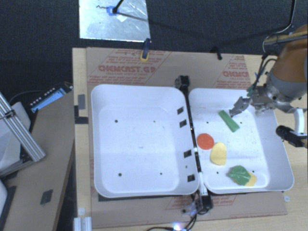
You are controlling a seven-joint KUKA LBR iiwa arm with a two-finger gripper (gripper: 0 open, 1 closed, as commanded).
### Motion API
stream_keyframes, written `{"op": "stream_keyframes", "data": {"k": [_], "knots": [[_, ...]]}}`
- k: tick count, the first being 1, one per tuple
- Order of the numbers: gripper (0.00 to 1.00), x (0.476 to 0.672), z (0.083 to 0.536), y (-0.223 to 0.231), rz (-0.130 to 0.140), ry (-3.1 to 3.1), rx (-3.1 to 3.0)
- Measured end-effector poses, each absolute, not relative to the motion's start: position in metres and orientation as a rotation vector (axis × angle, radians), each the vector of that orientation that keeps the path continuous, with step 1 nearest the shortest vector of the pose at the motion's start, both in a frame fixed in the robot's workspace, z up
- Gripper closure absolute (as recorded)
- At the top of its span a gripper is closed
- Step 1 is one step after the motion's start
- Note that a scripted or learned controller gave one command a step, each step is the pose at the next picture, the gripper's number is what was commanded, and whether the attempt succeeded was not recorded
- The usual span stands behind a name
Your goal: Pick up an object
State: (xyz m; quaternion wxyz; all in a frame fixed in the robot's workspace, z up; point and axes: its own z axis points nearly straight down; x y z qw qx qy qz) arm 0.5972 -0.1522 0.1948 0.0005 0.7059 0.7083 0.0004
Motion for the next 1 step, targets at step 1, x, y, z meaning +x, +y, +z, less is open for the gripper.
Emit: {"op": "stream_keyframes", "data": {"k": [1], "knots": [[0.00,0.5867,0.0783,-0.1566,-0.004,2.226,2.224]]}}
